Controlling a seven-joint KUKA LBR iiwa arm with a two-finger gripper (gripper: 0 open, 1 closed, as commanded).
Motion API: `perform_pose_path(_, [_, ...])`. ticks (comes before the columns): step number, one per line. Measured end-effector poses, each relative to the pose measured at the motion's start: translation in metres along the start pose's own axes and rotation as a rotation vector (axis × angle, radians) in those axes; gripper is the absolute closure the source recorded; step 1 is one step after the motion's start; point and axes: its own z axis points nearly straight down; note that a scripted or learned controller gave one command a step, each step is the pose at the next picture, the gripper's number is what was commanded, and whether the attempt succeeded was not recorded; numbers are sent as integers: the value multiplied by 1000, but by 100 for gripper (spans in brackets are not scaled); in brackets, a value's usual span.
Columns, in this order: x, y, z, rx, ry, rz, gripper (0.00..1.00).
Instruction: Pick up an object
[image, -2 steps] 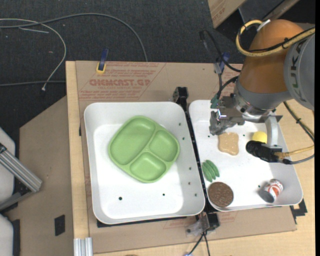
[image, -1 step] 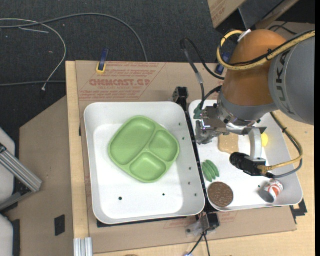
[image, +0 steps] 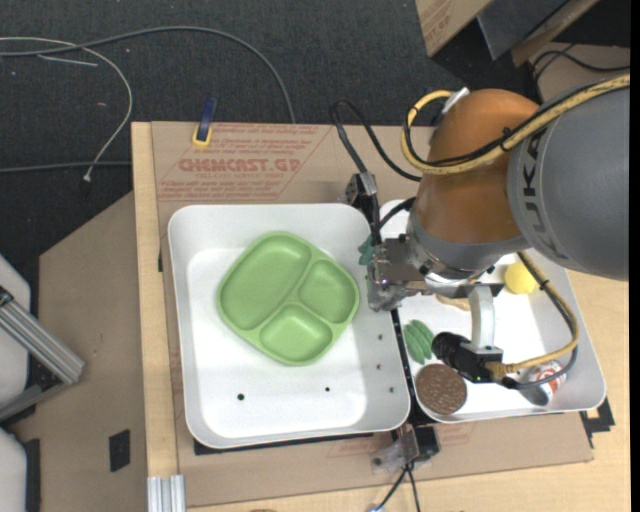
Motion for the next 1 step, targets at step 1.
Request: perform_pose_path(1, [-2,1,-1,-3,-1,3,0])
